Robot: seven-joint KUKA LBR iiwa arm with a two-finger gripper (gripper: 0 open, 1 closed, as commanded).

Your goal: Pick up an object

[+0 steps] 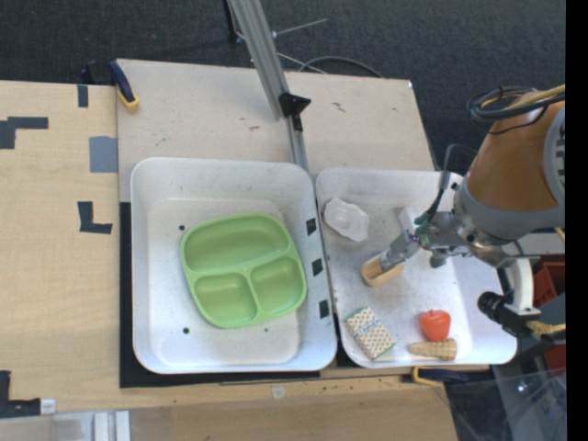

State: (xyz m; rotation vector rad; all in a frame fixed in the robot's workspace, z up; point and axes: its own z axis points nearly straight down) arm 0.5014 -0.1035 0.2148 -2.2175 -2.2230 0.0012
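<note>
In the right bin [478, 347], my gripper [401, 234] hangs low over the middle with its two fingers apart and nothing between them. A tan bread-like piece [380, 270] lies just below and left of the lower fingertip, touching it or very near it. A clear crumpled plastic object [346, 218] rests to the gripper's left near the bin's back. Along the front lie a patterned block [370, 332], a red round fruit [435, 323] and a tan cone-shaped piece [434, 348].
The left bin [147, 246] holds a green divided plate [243, 269]. A metal pole [266, 53] slants down to the divider between the bins. The orange and grey arm [514, 173] covers the right bin's right side.
</note>
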